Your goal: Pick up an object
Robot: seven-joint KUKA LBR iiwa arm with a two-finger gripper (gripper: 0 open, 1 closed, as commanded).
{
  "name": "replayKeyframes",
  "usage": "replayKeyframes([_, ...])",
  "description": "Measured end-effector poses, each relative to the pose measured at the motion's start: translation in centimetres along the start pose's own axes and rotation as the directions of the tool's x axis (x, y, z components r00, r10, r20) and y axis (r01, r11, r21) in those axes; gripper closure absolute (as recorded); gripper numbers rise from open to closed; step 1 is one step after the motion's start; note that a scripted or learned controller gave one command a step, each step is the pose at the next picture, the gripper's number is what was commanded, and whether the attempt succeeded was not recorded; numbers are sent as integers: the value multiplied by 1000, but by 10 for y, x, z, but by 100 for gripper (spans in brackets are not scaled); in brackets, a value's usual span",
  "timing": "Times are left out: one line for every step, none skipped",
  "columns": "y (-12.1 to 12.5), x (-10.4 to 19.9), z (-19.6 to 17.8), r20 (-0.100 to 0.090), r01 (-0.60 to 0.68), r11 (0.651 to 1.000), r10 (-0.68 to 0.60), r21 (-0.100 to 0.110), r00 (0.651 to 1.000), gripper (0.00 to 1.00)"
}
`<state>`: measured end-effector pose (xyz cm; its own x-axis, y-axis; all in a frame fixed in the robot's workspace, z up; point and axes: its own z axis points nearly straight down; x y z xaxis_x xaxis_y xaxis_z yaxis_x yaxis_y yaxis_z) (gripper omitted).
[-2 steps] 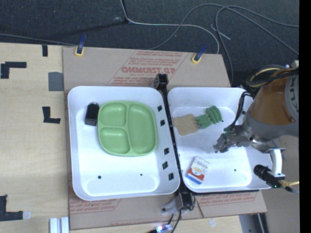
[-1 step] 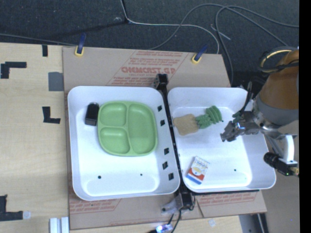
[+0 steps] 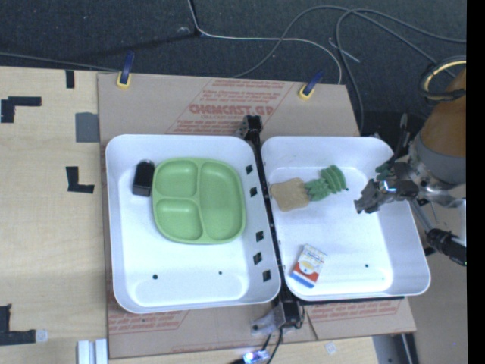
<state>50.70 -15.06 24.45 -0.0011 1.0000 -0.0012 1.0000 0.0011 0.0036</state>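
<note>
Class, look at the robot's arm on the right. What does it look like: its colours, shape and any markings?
The arm is rounded and bulky, with an orange band above a grey wrist. Its hand is small, dark and angular, made of metal-looking parts. A yellowish ring shows near its top.

Smooth, glossy white plastic is seen in both bins (image 3: 333, 283); the green divided plate (image 3: 199, 201) looks matt plastic (the bench (image 3: 45, 226) resembles pale wood).

The gripper (image 3: 369, 201) hovers over the right bin (image 3: 402, 271), near a green brush (image 3: 311, 189) and apart from a small carton (image 3: 308, 266). The left bin (image 3: 125, 279) holds a green plate (image 3: 199, 201) touching a black block (image 3: 143, 178)
</note>
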Motion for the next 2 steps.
replayKeyframes([21, 60, 3, -3, 6, 1000, -6, 4, 1000, 100])
replayKeyframes([38, 114, -3, -3, 6, 1000, -6, 4, 1000, 100])
